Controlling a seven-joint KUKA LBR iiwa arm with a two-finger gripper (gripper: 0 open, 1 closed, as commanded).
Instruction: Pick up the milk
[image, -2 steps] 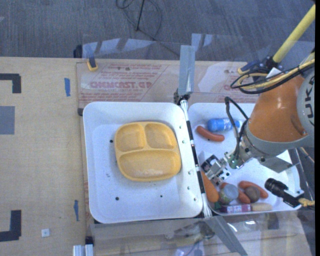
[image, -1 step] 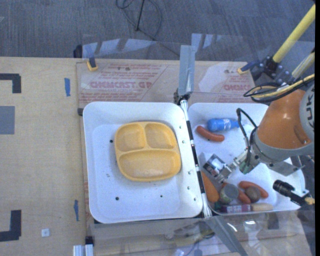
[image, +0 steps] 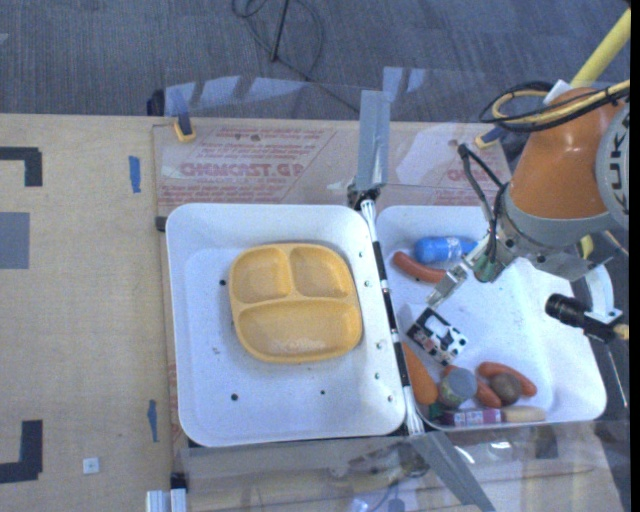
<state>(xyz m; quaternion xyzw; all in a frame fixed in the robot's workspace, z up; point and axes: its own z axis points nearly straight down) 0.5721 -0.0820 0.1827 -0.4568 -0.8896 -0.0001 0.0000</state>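
Note:
The milk (image: 438, 336) is a small black-and-white carton lying on its side in the right bin (image: 560, 345), near that bin's left wall. My gripper (image: 452, 281) hangs over the right bin, a little beyond the milk and slightly to its right. It is apart from the carton, and nothing shows held in it. The grey arm with its orange band reaches in from the upper right.
A yellow divided plate (image: 296, 300) lies in the left bin (image: 200, 330). In the right bin, a blue bottle (image: 444, 247) and a red sausage (image: 416, 267) sit near the gripper. A carrot (image: 420, 373), a grey can (image: 459, 385) and reddish foods (image: 506, 379) crowd the front.

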